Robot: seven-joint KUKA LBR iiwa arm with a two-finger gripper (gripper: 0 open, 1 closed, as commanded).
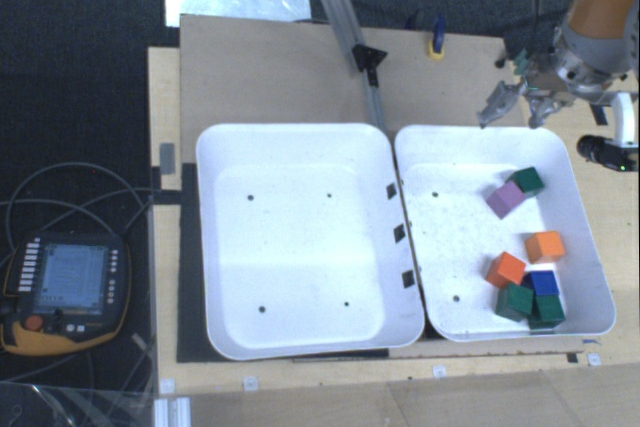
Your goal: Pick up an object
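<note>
Desk (270, 65): bears two white bins side by side.

Left bin (215, 215): white floor with small dark dots.

Right bin (440, 315): holds the blocks, all toward its right side. Far group: green block (526, 181) touching purple block (505, 199). Near group: orange block (545, 246); second orange block (506, 269); blue block (544, 283); dark green blocks (518, 300) clustered at the near right corner.

Claw (518, 105): above the far rim of the right bin, fingers spread apart, nothing between them, well apart from the blocks.

Handheld control pendant (65, 290): on the floor, left of the desk.
</note>
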